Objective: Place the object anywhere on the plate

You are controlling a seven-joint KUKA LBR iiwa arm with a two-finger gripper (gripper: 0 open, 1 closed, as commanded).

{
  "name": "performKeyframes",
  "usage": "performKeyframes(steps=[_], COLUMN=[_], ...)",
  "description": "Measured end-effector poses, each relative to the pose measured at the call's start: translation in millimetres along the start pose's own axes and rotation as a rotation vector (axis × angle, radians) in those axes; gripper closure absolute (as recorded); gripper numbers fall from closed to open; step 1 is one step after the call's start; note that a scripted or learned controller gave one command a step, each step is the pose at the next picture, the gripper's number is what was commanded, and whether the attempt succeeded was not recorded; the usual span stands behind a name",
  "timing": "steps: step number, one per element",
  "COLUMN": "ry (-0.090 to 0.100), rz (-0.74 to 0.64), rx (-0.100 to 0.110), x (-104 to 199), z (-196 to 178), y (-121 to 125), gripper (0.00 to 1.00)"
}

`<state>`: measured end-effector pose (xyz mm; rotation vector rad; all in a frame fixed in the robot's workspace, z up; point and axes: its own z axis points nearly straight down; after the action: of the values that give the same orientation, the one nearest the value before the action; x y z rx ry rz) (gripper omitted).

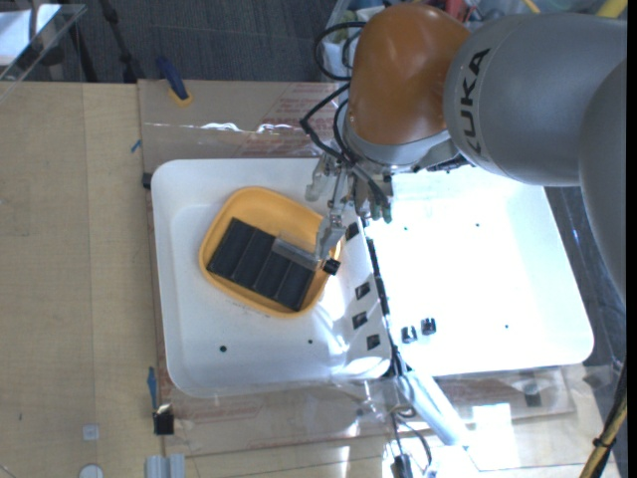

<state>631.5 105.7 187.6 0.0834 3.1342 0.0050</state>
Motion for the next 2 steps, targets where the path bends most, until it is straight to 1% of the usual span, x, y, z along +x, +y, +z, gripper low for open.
performKeyframes(steps=[1,2], ry=[-0.002,-0.011], rz=[-0.331,-0.327], rx=[0.0,-0.005], x=[-32.0,-33.9], z=[1.5,-10.4], y=[-60.9,-59.5], gripper=[0.0,1.0])
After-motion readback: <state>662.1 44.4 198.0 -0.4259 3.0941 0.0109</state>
